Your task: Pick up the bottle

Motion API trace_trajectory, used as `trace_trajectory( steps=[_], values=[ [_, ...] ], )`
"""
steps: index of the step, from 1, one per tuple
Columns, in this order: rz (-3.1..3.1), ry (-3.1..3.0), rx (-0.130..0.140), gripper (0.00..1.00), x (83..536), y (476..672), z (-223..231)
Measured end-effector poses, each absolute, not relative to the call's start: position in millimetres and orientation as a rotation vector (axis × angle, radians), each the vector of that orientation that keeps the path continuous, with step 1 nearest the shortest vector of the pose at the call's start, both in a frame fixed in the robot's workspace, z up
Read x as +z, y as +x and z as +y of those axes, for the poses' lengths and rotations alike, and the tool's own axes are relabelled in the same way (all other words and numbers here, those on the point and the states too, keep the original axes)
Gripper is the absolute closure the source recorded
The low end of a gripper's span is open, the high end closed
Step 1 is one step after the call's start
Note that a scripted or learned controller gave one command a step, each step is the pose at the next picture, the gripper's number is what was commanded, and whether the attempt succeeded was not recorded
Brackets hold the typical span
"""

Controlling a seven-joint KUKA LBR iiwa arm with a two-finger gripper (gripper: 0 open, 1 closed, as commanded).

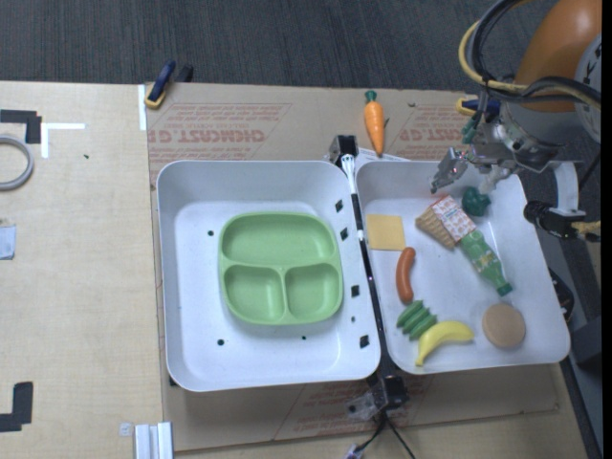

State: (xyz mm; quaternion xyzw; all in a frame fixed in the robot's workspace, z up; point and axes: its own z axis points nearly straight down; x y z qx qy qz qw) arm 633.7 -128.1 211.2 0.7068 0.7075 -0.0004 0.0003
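Nearest the camera lay a banana [443, 338] at the front of the right bin [535, 352], with a green vegetable [414, 316] just beside it and a round biscuit [503, 324] to its right. Farther back lay the bottle [483, 256], clear green with a dark green cap, on its side and slanting across the bin, its cap end toward the far right corner.

The pincer [457, 172] hovered over that far corner, just behind the cap, holding nothing; whether it was released or clenched could not be told (the fingers were too small and cluttered to read). The step in hand looked like the approach. The next move would call for shifting forward over the bottle's body, turning to straddle it across its width, then descending.

A cracker packet [446, 223] touched the bottle's upper side and might get caught in a grasp. A cheese slice [386, 231] and a sausage [405, 271] lay well apart to the left. The left bin [182, 333] held a green tray [281, 267], and a carrot [374, 121] lay on the table [76, 304] behind.
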Motion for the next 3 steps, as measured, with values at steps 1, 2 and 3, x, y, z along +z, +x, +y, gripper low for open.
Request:
trace_trajectory(
  steps=[1,2,3],
  values=[
    [2.223,2.217,-0.001,1.00,220.9,634.1,-128.5],
    [2.109,2.328,-0.002,1.00,183.4,602.5,-196.0],
    [2.061,2.371,-0.001,1.00,208.5,514.3,-196.6]
  ],
)
